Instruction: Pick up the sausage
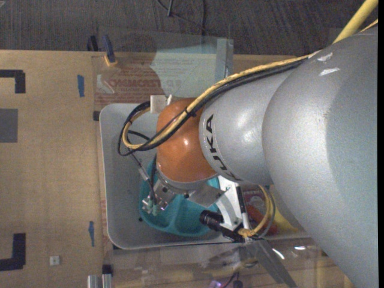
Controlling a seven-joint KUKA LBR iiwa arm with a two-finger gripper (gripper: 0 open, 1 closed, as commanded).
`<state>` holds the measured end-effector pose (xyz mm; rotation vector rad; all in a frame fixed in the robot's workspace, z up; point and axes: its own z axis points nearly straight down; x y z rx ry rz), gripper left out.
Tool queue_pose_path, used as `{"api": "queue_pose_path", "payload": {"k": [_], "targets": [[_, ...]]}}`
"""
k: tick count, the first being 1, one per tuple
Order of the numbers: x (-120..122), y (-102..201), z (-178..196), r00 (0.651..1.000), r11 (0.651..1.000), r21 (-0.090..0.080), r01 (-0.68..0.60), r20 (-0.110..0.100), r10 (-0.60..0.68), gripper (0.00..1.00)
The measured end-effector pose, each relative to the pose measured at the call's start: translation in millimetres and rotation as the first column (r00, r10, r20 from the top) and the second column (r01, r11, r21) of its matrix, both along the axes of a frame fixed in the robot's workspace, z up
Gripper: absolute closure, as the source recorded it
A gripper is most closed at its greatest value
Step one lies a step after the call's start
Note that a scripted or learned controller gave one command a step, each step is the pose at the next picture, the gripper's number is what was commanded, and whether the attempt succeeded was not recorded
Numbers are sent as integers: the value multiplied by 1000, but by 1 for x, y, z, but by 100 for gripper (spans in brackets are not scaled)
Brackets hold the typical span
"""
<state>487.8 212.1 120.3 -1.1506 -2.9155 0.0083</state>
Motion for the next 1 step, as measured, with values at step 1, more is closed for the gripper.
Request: {"api": "queue_pose_path", "payload": {"k": [1], "targets": [[38, -7, -27, 868, 868, 1, -497, 17, 497, 100]]}}
